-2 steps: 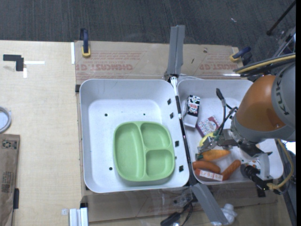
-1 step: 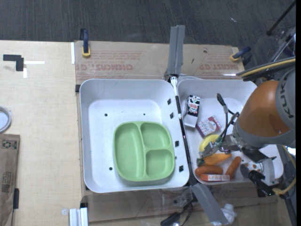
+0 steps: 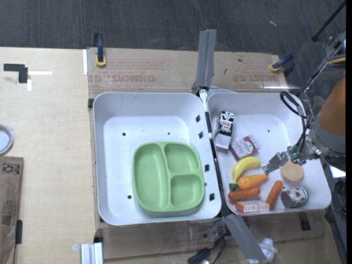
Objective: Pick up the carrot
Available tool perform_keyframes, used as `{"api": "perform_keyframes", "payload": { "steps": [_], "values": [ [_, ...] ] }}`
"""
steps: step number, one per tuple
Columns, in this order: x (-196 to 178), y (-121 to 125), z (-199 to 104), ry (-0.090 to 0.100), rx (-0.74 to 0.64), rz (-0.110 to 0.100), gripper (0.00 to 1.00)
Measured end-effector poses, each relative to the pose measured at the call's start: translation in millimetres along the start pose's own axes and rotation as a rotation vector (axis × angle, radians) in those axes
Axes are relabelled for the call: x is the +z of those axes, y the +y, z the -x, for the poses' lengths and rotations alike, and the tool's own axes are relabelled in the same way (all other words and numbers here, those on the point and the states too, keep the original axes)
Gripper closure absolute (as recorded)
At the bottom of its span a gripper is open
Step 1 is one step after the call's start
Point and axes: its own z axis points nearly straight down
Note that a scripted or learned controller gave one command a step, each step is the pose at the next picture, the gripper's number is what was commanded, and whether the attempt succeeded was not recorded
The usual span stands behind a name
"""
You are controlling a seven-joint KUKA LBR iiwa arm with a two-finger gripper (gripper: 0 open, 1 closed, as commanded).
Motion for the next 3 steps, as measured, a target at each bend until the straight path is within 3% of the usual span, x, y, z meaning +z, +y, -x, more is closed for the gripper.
{"api": "perform_keyframes", "payload": {
  "steps": [1,2,3],
  "values": [
    [91,11,-21,-0.002,-0.156,0.012,0.0],
    [78,15,-21,-0.003,-0.154,0.022,1.0],
    [78,14,-21,-0.003,-0.154,0.02,0.0]
  ]
}}
